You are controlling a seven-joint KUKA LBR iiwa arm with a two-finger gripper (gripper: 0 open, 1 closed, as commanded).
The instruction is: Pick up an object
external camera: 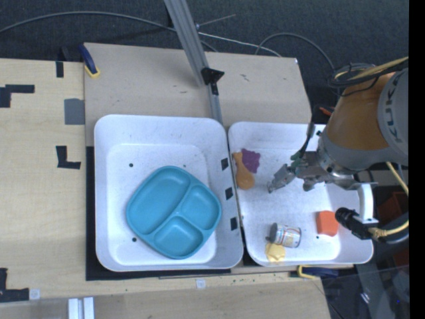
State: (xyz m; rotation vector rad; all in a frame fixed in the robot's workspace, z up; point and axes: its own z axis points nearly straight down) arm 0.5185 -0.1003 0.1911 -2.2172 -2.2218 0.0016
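My gripper (291, 181) hangs over the middle of the right bin (265, 135), open, with nothing between its fingers. To its left lie a purple object (250, 158) and an orange-tan object (244, 177), touching each other near the bin's left wall. Below the gripper, near the front wall, a small metal can (285, 234) lies on its side with a yellow object (275, 250) just under it. An orange block (325, 222) sits at the front right, under the arm.
The left bin (113, 138) holds a blue divided plate (174, 211). A grey metal post (189, 35) slants up from between the bins at the back. Cables run along the dark floor behind the bench.
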